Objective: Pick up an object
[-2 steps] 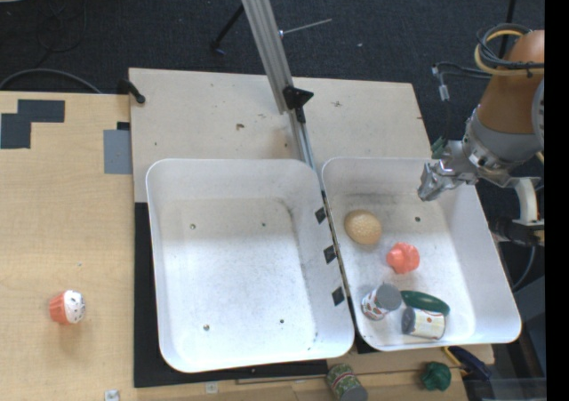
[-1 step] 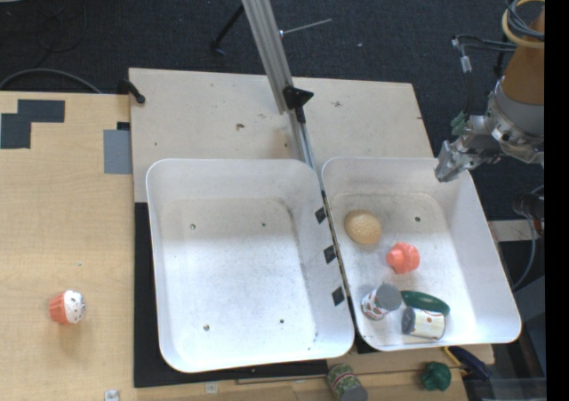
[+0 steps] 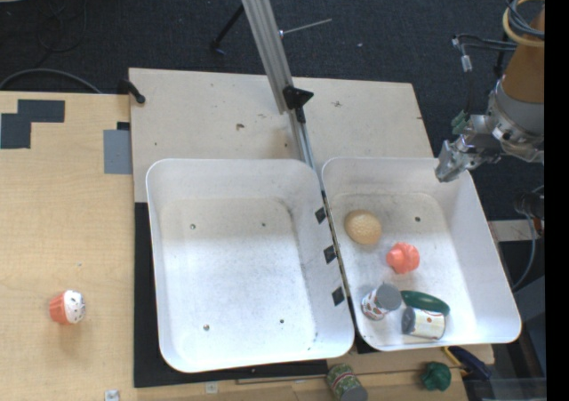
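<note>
Overhead, we look down at a slant on two shallow white bins set side by side on a bench. We see the left bin (image 3: 231, 257) bare of objects, while the right bin (image 3: 471, 239) holds a small cluster. A tan rounded lump (image 3: 363, 228) lies nearest the divider, a red-orange ball (image 3: 403, 257) sits just below and right of it, and further toward the near edge lie a small grey and red can (image 3: 382, 300), a dark green piece (image 3: 427, 302) and a pale cylinder (image 3: 425, 324), all close together. The grey arm with its orange band enters from the right, and its gripper (image 3: 452, 159) hangs above the far right corner of the right bin, well apart from every object. We cannot tell how the gripper is set at this size and angle. From the gripper, the tan rounded lump lies down and to the left in the picture, and we judge it the nearest candidate, with the red-orange ball almost as close. Neither has a clear long axis, so approach angle should matter little.
</note>
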You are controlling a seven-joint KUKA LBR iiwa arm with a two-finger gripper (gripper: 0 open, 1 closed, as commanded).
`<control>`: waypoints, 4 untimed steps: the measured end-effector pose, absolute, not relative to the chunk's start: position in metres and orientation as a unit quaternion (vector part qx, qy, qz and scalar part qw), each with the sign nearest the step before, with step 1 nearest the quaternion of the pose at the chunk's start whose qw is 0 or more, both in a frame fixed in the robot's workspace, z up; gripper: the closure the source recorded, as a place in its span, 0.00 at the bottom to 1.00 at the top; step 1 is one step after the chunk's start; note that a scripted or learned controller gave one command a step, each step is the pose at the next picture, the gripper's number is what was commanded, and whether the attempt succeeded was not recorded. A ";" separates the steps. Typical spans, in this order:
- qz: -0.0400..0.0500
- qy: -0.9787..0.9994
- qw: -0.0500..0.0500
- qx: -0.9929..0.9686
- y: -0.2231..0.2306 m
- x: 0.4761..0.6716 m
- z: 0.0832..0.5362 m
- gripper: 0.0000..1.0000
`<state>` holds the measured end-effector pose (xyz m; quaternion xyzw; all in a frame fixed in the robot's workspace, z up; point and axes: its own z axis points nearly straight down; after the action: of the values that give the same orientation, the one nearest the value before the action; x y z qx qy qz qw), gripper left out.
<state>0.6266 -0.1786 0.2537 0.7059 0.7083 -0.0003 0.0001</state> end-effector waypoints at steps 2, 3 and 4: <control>-0.001 0.709 -0.002 0.705 -0.078 0.594 0.246 1.00; -0.001 0.709 -0.003 0.705 -0.023 0.586 0.252 1.00; -0.001 0.709 -0.003 0.705 0.023 0.571 0.252 1.00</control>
<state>0.5714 0.0232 0.2525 0.7054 0.7088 -0.0013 -0.0026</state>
